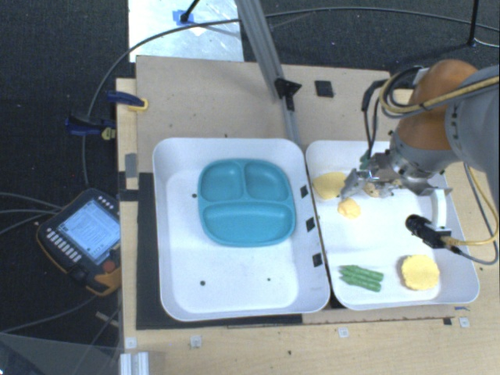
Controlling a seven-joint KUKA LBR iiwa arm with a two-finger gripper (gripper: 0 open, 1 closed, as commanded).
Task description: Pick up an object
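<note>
- worktop (pixel 203 108), tan board, carries two shallow white bins side by side
- left bin (pixel 176 280): holds a blue divided plate (pixel 247 202), three compartments, big one toward the near edge, two small ones toward the far edge
- right bin (pixel 391 244): holds all the food items, arm (pixel 461 112) reaches in from the right over its far half
- gripper (pixel 361 184) low over far-left part of right bin; fingers look spread narrow, nothing visibly clamped between them, tips hard to read
- pale yellow flat piece (pixel 329 183) just left of gripper, near bin's far-left corner, long axis roughly left-right
- small yellow chunk (pixel 349 208) just below the gripper tip, near it, contact unclear; roundish, no clear long axis
- round yellow disc (pixel 419 273) near-right corner of right bin, well apart from gripper
- green beans (pixel 361 277) near edge of right bin, left of the disc, long axis left-right, slightly tilted down to the right
- handheld pendant (pixel 82 239) with lit screen left of worktop
</note>
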